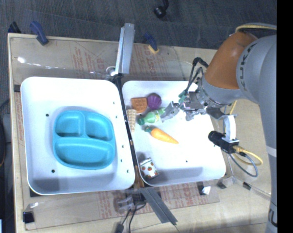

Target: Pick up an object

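Currently, state per item:
arm: grey KUKA arm point(255, 67) with orange band comes in from the right, wrist low over the right bin point(204, 164)
gripper: gripper point(171, 109) sits at the upper middle of the right bin, pointing left toward the toy cluster
claw state: can't tell, too small and blurred at the tip to call apart or together; nothing visibly between them
green object: small green toy point(150, 116) just left of the gripper tip, touching or nearly touching, can't resolve which
purple object: round purple toy point(154, 100) near the bin's back wall, just above the green one
brown block: tan square piece point(139, 103) just left of the purple toy
carrot: orange carrot point(163, 135) lies flat, mid bin, below the green toy, apart from the gripper
small patterned object: white piece with red marks point(148, 168) in the front-left corner of the right bin
left bin: left bin point(35, 96) holds a blue divided tray point(83, 139), three compartments
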`<state>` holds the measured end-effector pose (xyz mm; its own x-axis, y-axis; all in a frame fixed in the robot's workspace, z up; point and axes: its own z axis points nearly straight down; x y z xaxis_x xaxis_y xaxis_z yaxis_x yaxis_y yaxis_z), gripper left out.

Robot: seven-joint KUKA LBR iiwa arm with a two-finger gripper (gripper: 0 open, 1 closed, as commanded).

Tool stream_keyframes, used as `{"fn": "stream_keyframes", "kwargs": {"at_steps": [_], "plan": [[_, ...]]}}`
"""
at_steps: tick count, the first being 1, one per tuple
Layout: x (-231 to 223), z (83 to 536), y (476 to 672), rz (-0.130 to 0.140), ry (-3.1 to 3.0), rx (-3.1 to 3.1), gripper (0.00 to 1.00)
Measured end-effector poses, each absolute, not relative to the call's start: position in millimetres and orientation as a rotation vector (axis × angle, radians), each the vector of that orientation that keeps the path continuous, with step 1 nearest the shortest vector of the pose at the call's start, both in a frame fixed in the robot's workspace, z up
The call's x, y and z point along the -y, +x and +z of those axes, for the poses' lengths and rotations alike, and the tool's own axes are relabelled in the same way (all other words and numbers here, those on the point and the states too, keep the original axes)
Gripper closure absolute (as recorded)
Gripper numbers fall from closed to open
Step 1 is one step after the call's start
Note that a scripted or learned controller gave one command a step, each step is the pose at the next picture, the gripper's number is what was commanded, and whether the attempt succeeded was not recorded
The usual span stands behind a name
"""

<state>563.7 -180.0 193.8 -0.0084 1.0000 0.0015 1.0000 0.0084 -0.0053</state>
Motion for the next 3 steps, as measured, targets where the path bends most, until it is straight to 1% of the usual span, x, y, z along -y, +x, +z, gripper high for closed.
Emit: {"fn": "stream_keyframes", "kwargs": {"at_steps": [1, 2, 3], "plan": [[191, 98, 568.0, -0.010, -2.218, 2.235, 0.00], [190, 108, 569.3, -0.011, -2.212, 2.241, 1.00], [190, 108, 569.2, -0.011, -2.212, 2.242, 0.00]]}}
